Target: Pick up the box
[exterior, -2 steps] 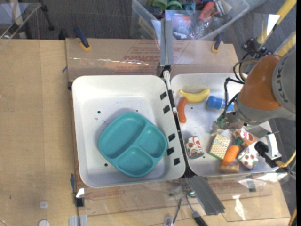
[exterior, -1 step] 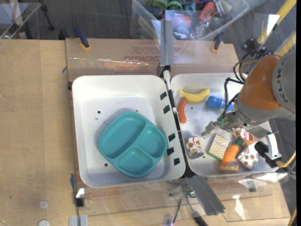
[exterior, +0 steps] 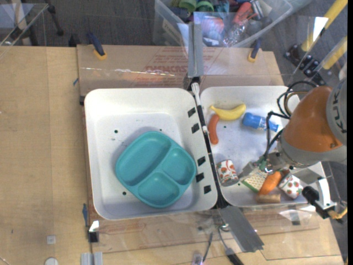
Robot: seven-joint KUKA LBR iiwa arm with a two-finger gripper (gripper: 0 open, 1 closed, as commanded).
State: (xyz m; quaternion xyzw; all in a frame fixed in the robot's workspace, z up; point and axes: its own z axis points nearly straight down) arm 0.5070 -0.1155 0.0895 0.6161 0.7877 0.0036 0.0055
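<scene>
Two white bins sit side by side on the bench. The left bin (exterior: pixel 99 148) holds one thing, a teal divided tray (exterior: pixel 155 169) lying flat and turned at a slant on the bin floor. The right bin (exterior: pixel 242 95) holds several small things. A banana (exterior: pixel 228 111) lies near the far wall, with a blue can (exterior: pixel 255 121) on its side just to its right. A red sausage (exterior: pixel 213 129) lies close to the wall between the bins. Toward the near wall stands a white cup with red spots (exterior: pixel 226 171). To its right is the box (exterior: pixel 251 181), small and flat with a speckled tan face, lying tilted on the bin floor. An orange carrot (exterior: pixel 269 183) lies just right of the box and looks to touch it, and a red-spotted white ball (exterior: pixel 292 187) sits beyond that. The arm reaches in over this corner, and the gripper (exterior: pixel 268 163) is low above the box and carrot. The wrist hides it, so I cannot tell whether it is released or clenched, and nothing is seen in its grasp. Behind the bench stands a clear tub (exterior: pixel 165 4) heaped with mixed toys.
</scene>
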